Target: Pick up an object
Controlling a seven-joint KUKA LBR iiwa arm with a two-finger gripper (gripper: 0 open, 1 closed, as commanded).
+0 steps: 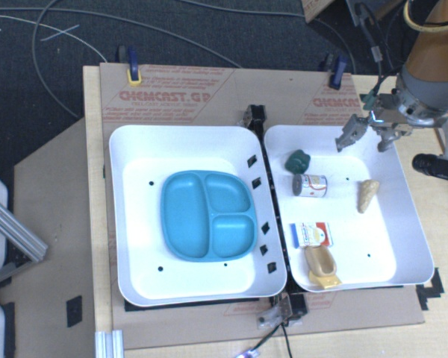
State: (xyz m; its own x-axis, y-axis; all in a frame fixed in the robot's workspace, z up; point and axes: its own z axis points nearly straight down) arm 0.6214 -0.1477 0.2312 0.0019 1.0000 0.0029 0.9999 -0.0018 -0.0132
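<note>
The counter point(60, 200) is covered by a brown board point(209, 88) printed with red lettering, which is held at its far edge by two blue clamps point(134, 64). Two shallow white bins are set side by side on the board, touching along the middle: the left bin point(134, 148) and the right bin point(403, 230). Black clips point(254, 115) are seen at the seam between them.
</note>
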